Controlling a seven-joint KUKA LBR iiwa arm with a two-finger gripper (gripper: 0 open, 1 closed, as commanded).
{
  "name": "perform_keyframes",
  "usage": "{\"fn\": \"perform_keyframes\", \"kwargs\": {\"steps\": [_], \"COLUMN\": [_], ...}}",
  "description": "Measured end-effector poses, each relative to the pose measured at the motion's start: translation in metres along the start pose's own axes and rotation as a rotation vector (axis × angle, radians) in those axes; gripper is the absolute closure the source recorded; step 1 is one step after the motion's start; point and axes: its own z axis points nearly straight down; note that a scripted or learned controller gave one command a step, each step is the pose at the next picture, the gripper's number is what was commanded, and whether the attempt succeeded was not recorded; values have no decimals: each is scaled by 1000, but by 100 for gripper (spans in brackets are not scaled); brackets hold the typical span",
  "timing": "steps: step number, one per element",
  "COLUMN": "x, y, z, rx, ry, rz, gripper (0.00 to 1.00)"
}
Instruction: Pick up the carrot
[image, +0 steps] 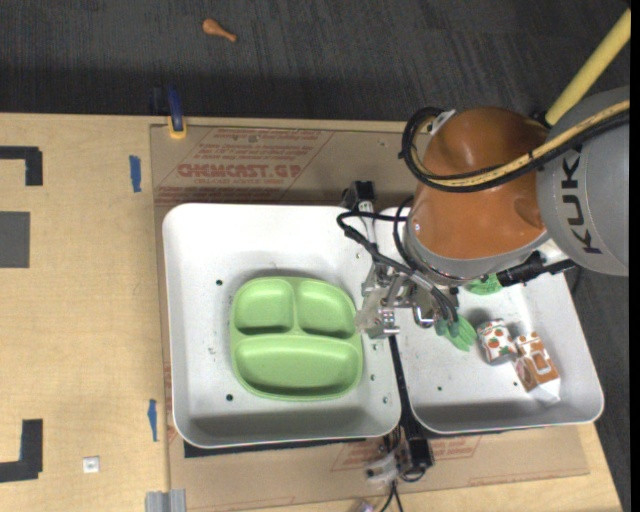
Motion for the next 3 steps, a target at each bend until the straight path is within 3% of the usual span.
{"fn": "perform_keyframes", "kwargs": {"steps": [1,2,3], "x": [0,21,15], "y": [0,-61,-20], "z": [0,-81,23], "rx": [0,0,-2], "ry": [0,-1,4], "rz": [0,-357,-611], "gripper": [0,0,0]}}
